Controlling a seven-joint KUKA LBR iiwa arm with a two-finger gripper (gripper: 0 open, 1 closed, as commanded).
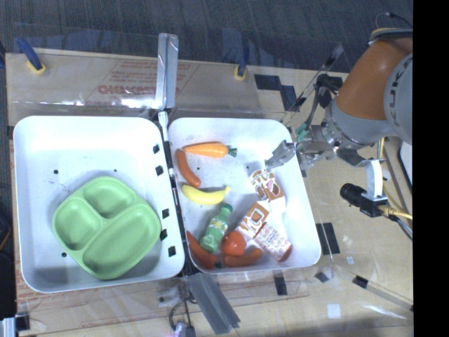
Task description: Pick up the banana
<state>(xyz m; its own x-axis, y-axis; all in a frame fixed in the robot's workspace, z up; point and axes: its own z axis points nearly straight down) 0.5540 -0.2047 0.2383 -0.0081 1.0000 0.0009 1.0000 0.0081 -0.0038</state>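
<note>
Yellow and lightly curved, the banana (204, 194) lay in the right bin (291, 135), near that bin's left wall and about midway between its far and near edges. Just beyond it sat a reddish sausage (186, 167), and a carrot (207, 149) lay close to the far edge. Toward the near edge a green bottle (215, 228) leaned among red peppers (235, 248) and small printed cartons (266, 220). The left bin (28, 153) carried a green divided plate (106, 226) toward its near edge. The gripper (280, 154) hung over the right bin's far right corner, well apart from the banana, with nothing between its fingers; whether they were spread or pressed together could not be told from this slant.
</note>
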